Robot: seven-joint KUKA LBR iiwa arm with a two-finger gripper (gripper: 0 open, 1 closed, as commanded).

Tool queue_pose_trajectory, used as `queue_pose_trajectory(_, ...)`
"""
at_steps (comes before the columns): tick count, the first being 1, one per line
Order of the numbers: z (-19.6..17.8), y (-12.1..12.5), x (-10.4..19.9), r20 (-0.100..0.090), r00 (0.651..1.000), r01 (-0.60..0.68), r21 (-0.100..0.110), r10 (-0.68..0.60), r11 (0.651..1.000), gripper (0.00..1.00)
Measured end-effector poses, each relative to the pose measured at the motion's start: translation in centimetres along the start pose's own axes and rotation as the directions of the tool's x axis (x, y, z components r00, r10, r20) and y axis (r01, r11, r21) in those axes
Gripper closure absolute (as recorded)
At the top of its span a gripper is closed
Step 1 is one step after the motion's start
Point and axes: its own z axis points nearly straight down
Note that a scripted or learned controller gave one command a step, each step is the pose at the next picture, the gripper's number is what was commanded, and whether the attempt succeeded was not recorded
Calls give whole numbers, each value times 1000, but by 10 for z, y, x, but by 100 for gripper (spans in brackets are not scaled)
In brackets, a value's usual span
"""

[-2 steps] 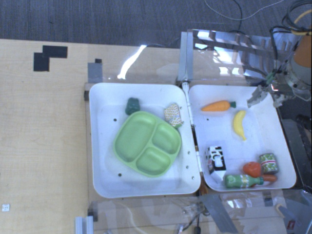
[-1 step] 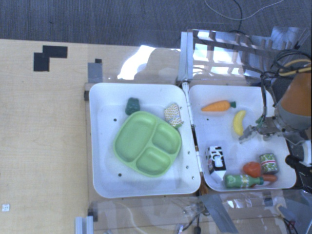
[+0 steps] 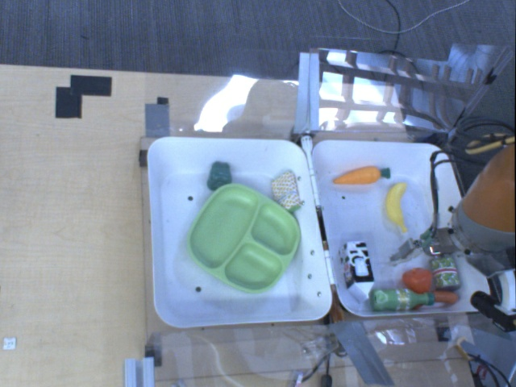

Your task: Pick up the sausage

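Where the arm (image 3: 492,208) came in at the frame's right edge, the gripper (image 3: 421,247) hung over the right bin (image 3: 347,156). Whether it was open I couldn't tell. The sausage (image 3: 444,298) lay half hidden behind a green bottle (image 3: 399,300).

bright even light, window glare on bench (image 3: 226,107) above bins, slightly soft focus

The arm (image 3: 493,204) reached in from the right, orange band uppermost, its gripper (image 3: 419,247) hanging low at the near right.

One fixed overhead camera looks slantwise down on both bins (image 3: 161,240).
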Motion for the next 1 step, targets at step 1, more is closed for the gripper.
queue_pose_trajectory(1,-1,7,55,1,999,50,-2,-50,999,0)
